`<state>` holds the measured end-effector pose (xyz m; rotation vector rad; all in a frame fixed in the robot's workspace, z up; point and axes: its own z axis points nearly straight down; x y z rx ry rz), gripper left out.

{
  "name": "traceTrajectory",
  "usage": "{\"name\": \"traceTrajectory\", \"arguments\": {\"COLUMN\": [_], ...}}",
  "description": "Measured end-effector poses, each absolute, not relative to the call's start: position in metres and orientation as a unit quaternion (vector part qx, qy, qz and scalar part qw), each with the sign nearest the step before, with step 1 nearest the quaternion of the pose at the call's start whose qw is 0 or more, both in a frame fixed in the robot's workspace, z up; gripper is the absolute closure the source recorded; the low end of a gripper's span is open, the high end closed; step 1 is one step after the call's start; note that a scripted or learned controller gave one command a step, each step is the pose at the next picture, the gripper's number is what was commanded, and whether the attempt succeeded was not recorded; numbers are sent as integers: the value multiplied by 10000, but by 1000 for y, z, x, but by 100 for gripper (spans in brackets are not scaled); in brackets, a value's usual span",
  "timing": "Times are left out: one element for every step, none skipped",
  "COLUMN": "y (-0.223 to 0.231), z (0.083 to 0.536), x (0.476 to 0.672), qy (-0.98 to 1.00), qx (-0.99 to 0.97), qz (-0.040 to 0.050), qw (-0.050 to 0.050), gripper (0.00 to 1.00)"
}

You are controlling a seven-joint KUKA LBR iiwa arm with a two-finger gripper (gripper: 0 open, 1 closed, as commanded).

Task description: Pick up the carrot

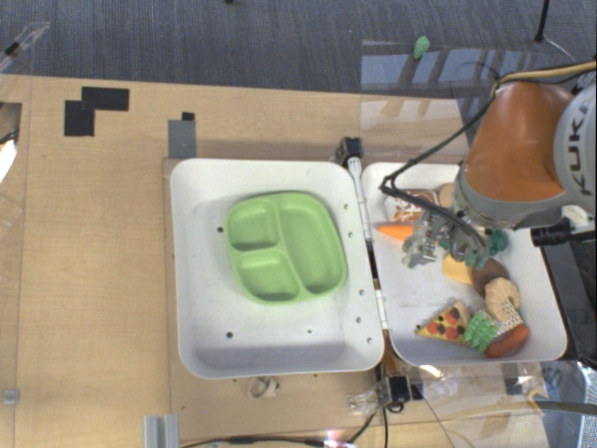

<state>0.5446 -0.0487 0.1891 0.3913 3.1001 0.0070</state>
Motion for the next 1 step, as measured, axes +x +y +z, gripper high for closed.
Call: {"name": "traceTrajectory", "arguments": {"y": [17], "z": [237], "x": [530], "qy": [9533], "qx": [3018], "qz": [29], "qw": [56], "gripper": [100]}}
